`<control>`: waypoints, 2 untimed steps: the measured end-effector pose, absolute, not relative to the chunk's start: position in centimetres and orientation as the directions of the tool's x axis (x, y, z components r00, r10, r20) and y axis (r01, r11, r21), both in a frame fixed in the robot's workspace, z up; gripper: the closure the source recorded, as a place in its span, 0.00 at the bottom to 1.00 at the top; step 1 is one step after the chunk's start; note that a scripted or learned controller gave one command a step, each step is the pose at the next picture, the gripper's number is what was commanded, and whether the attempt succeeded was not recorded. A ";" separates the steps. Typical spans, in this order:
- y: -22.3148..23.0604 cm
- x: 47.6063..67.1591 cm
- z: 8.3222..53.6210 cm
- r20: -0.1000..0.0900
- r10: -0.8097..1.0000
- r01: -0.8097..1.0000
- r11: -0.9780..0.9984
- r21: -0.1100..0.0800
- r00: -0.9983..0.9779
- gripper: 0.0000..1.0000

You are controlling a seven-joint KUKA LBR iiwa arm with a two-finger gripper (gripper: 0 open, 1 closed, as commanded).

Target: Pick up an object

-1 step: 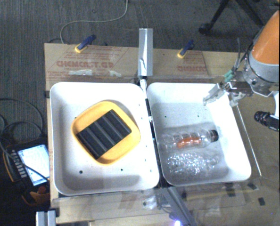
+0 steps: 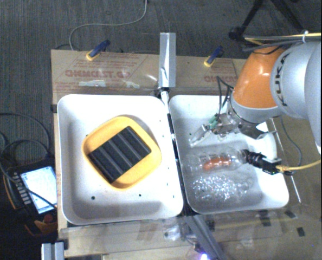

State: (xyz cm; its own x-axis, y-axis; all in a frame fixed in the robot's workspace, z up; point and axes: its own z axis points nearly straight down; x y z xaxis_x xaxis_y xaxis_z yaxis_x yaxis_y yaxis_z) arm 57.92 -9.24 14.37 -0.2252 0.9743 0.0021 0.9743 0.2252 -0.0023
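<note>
— Nearest you, right bin (image 2: 280,199): a crinkled clear bag (image 2: 220,187), then a clear bottle (image 2: 221,162) lying flat.

— And your gripper (image 2: 214,124)?

— Beyond, low over that bin, likely to pick. Open or closed, you can't tell. Left bin: yellow tray (image 2: 123,151).

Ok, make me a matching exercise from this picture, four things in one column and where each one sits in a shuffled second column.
Things
1. yellow tray with black ridged insert
2. clear bottle with orange contents
3. crinkled clear plastic bag
4. blue clamps

Places
A. near edge of the right bin
B. on the cardboard behind the bins
C. middle of the left bin
D. middle of the right bin, below the tool

Pairs: 1-C, 2-D, 3-A, 4-B
</note>
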 end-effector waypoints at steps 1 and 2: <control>-5.0 60.6 18.4 0.000 0.881 0.881 0.473 0.000 -0.473 0.00; -8.6 55.7 18.3 0.001 0.921 0.921 0.390 -0.001 -0.390 0.00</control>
State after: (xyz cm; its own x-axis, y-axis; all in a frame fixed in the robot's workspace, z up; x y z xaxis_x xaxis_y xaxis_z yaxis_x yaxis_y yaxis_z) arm 55.67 -8.61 18.34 -0.3904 0.9206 0.0010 0.9206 0.3904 -0.0009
